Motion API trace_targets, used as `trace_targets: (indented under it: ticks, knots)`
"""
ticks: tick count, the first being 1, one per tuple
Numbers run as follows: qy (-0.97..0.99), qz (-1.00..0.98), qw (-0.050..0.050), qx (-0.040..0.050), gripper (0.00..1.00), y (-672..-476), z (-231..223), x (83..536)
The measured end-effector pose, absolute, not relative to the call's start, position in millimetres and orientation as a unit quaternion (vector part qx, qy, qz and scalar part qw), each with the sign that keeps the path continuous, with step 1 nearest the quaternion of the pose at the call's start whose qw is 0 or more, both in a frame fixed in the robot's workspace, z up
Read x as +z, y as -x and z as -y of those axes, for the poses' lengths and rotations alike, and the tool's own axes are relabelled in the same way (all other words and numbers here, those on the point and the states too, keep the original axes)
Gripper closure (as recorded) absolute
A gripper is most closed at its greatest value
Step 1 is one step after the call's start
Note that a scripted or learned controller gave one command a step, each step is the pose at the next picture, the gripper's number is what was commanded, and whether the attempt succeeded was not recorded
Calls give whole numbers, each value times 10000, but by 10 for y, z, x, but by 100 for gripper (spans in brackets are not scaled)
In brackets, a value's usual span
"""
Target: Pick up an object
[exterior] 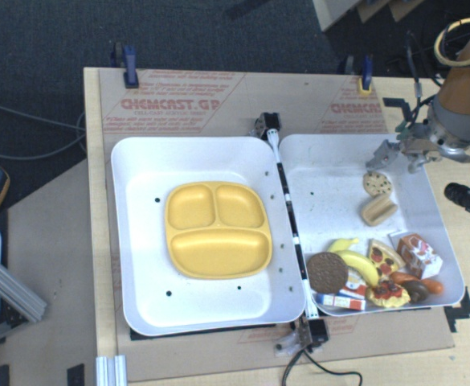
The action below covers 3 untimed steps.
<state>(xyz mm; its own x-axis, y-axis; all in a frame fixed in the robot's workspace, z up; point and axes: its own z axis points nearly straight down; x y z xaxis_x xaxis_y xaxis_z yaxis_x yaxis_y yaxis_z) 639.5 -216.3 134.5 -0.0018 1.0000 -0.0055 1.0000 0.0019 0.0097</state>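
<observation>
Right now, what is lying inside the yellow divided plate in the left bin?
The yellow divided plate shows nothing in its three compartments. It rests flat in the left bin; the bin floor under it is covered. The toy food lies in the right bin.

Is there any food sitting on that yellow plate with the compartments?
No. The yellow plate in the left bin has all three compartments bare, while the toy food, such as the banana, lies in the right bin.

Right bin (323, 175) far half open; toy food pile (375, 272) crowds near corner.
</observation>
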Motion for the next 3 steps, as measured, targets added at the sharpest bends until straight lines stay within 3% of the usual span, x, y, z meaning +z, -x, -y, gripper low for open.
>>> trace_targets:
  ticks: [1,2,3]
  knots:
    - [-7059,-7083,22,-1,0,-6534,1904,846]
    - [-7072,-7070,-45,33,0,-5695,2210,860]
    - [-7055,-7087,-38,-7,0,-6687,2064,850]
